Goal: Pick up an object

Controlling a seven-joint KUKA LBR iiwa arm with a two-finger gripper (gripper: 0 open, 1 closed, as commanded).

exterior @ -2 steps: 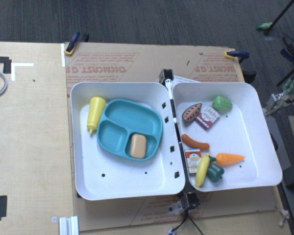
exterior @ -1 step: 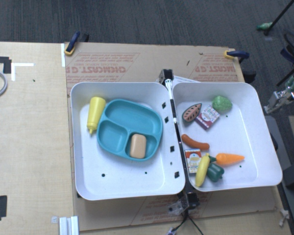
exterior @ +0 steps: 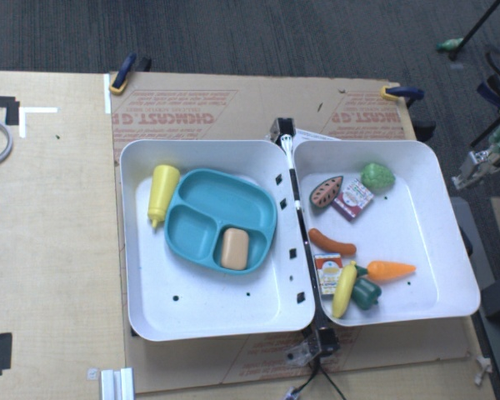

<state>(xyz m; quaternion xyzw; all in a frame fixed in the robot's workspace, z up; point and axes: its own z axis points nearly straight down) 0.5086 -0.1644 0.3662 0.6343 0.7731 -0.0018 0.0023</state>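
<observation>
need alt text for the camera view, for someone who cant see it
Two shallow white bins sit side by side on a bench. The left bin holds a teal divided plate with a tan bread piece and a yellow bottle beside it; the right bin holds small toy foods, including a carrot.

Both bins (exterior: 150,307) are plain white. A teal divided plate (exterior: 196,215) carries a tan bread piece (exterior: 234,248); beside it lies a yellow bottle (exterior: 161,192). Opposite: green lettuce (exterior: 377,177), orange carrot (exterior: 390,269), red-brown sausage (exterior: 331,242), yellow banana (exterior: 344,290).

I see smooth white plastic bins (exterior: 150,307), a glossy teal plastic tray (exterior: 202,192), all on matt brown cardboard (exterior: 233,107).
</observation>
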